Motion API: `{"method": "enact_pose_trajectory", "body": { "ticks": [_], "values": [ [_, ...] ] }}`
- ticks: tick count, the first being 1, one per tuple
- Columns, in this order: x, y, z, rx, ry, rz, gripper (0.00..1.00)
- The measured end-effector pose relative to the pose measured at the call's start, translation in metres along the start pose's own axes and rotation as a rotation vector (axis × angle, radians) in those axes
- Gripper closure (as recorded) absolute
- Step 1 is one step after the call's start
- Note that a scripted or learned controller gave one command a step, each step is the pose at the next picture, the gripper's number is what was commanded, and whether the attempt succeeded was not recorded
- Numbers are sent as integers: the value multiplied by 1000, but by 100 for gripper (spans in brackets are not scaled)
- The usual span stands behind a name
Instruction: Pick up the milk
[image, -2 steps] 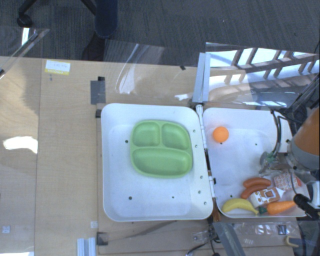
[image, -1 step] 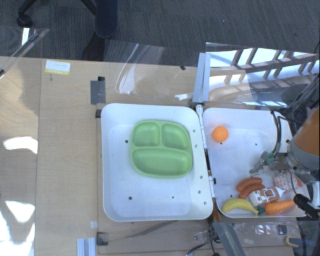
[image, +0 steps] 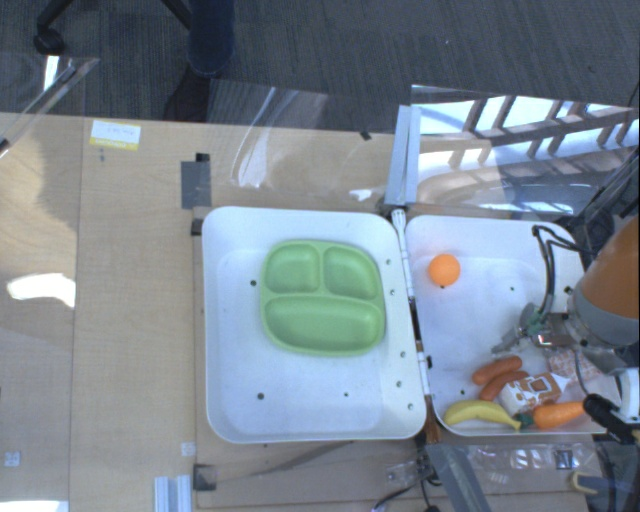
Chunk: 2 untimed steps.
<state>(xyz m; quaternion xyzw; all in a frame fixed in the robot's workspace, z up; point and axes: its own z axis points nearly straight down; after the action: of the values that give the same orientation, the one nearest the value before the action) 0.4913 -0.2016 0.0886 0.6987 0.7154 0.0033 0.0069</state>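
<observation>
While the milk carton (image: 522, 392) lay on the floor of the right bin (image: 470, 240), in its near corner, nothing had lifted it: it rested on its side among the other toy foods, and the pickup was, by my reading, not yet done. A sausage (image: 497, 370) lay just to its left and slightly farther off, a banana (image: 482, 413) curved along the near wall just below it, and a carrot (image: 558, 412) lay touching or almost touching its right side. An orange ball (image: 444, 270) sat well apart, toward the far left of that bin.

The hand (image: 535, 328) hung over the right bin, a little beyond the carton and not touching it; whether it was spread or pressed together I could not tell, and nothing was visibly caught in it. Reaching down to the carton, closing on it and raising it all seemed left to do, with close neighbours likely to crowd the grasp.

The left bin (image: 300, 410) held a green divided plate (image: 323, 298), and both bins sat on the worktop (image: 100, 330).
</observation>
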Motion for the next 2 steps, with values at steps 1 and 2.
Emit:
{"method": "enact_pose_trajectory", "body": {
  "ticks": [1, 2],
  "values": [
    [0, 4, -12, -10, -4, -2, 100],
    [0, 3, -12, -9, -3, -2, 0]
  ]
}}
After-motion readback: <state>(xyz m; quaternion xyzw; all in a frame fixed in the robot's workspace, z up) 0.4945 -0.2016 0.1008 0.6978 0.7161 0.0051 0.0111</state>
